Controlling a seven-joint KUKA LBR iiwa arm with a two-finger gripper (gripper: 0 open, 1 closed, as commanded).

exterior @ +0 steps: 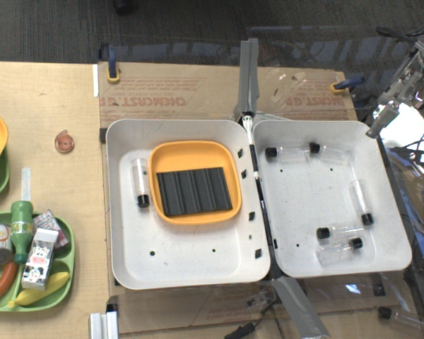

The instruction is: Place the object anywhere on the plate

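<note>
The gripper [389,119] hangs at the far right corner of the right bin [381,260], over its rim, touching nothing visible. Whether it is apart or together cannot be told, and nothing shows in its grasp. Just below it and to its left, the right bin holds clear tubes with black caps: a pair [291,150] along the far wall nearest the gripper, one tube [360,202] upright along the right side, and two more [337,237] near the front corner. Well to the gripper's left, the left bin [191,267] holds the orange plate [159,168], which carries a dark ribbed pad [195,191]. Another tube [140,181] lies just beyond the plate's far side from the gripper, not on it.
</note>
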